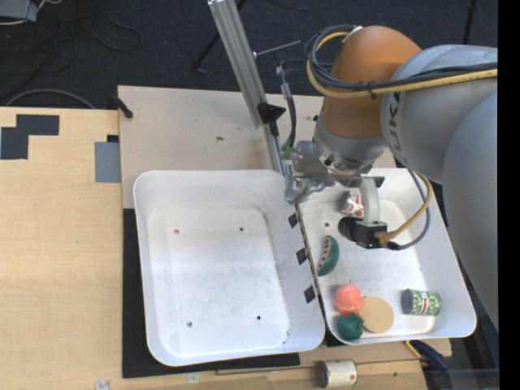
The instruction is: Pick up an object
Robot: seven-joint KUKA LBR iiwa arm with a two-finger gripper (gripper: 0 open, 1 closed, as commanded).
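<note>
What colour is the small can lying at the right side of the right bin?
Green with white markings; the camera view shows the can lying on its side.

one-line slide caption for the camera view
Arm's pincer hangs at the right bin's top-left corner, above a watermelon slice and green can.

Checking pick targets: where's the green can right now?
The green can lies on its side in the right bin, near its front right corner, just right of the tan disc.

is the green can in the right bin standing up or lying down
Lying down: the green can rests on its side, its round end facing left, near the right bin's front corner.
</note>
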